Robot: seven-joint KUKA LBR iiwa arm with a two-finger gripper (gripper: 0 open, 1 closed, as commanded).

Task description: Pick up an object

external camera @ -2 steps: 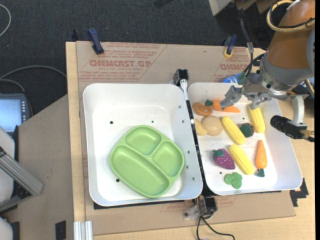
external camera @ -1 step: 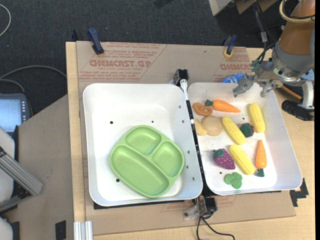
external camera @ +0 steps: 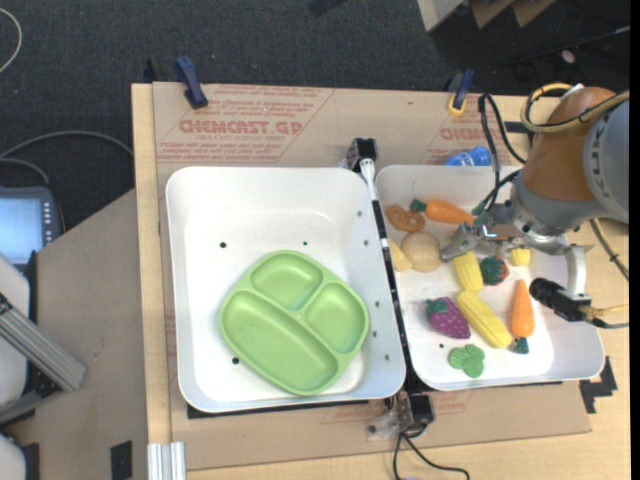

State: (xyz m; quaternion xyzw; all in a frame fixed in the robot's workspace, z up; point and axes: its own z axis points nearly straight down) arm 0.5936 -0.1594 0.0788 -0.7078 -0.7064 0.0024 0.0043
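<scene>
The tabletop [external camera: 250, 118] carried two shallow white bins side by side. In the left bin [external camera: 200, 208] a green divided plate [external camera: 293, 320] lay toward five o'clock of that bin's floor, tilted on the diagonal, with three compartments.

The right bin [external camera: 575, 353] held the toy foods. At its eleven o'clock corner lay a small orange-brown piece [external camera: 404, 217], and just beside it, toward three o'clock, a carrot [external camera: 445, 210] with green top pointing left. Below these sat a pale round piece [external camera: 421, 251], touching a smaller yellowish piece [external camera: 400, 258] at its nine o'clock side. Near the bin's centre a short ear of corn [external camera: 467, 271] stood almost upright in the view; a longer ear of corn [external camera: 484, 318] lay at its six o'clock, slanted. Purple grapes [external camera: 449, 317] lay just beside the longer ear, at its nine o'clock. A green leafy piece [external camera: 466, 359] rested near the bin's six o'clock edge. A second carrot [external camera: 521, 311] lay at four o'clock from the centre, its green end down.

The arm [external camera: 580, 168] reached in from three o'clock, and the claw [external camera: 480, 240] hung over the middle of the right bin, just above the short ear of corn, beside a small dark green piece [external camera: 492, 271]. How far the claw was parted could not be told, nor whether it touched anything.
</scene>
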